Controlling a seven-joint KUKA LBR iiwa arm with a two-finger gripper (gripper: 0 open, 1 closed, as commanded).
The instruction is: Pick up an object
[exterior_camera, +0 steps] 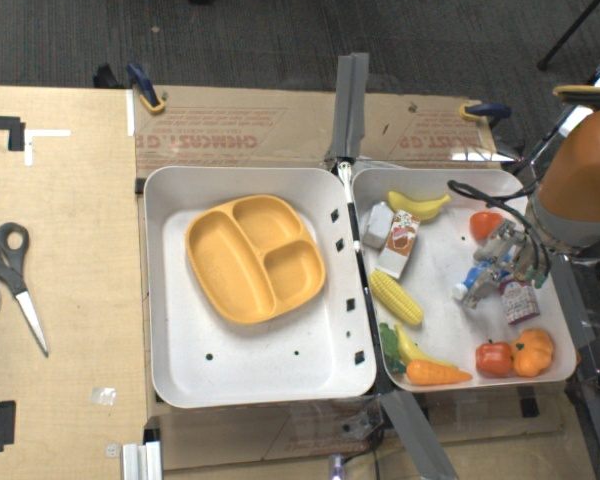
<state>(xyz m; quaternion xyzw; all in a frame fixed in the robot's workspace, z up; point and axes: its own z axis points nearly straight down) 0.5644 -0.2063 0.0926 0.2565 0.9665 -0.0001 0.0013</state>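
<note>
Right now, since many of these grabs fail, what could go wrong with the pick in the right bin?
The hand sits low among crowded toys; a blue item and a small packet lie right beside it, so it may nudge or grab the wrong one. The red piece is close to the arm's cables and could get knocked.

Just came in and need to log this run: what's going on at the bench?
A grey robot arm reaches from the right into the right white bin, its end effector low among toy foods: a yellow plastic banana, a yellow corn cob, an orange carrot, a red tomato. Nothing looks lifted yet. The left white bin holds a yellow divided plate.
</note>
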